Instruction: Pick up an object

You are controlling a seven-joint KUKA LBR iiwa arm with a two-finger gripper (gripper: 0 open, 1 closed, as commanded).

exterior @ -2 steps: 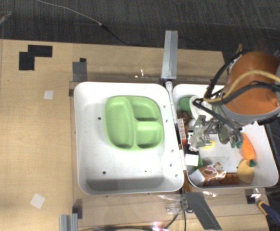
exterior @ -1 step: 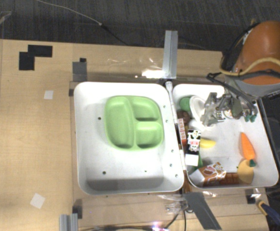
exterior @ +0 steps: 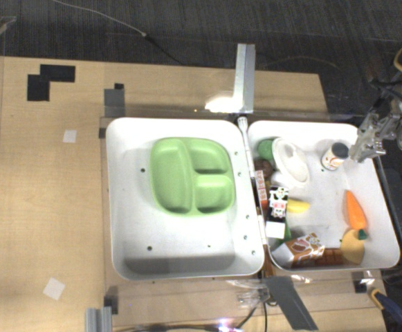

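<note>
My gripper (exterior: 369, 144) hangs over the far right corner of the right bin (exterior: 387, 220), with nothing visibly in it. Just to its left lies a small round white and orange object (exterior: 334, 156). In the same bin are an orange carrot (exterior: 355, 209), a yellow pear-shaped fruit (exterior: 353, 249), a brown packet (exterior: 307, 247), a small yellow banana (exterior: 297, 206), a black-and-white cow-patterned box (exterior: 278, 201), a white cup (exterior: 291, 162) and a green item (exterior: 266, 147) behind the cup.
The left bin (exterior: 128, 206) holds a green divided plate (exterior: 190, 175). A metal post (exterior: 245, 78) stands behind the wall between the two bins. Loose cables and a bracket (exterior: 284, 303) lie at the bench's front edge.
</note>
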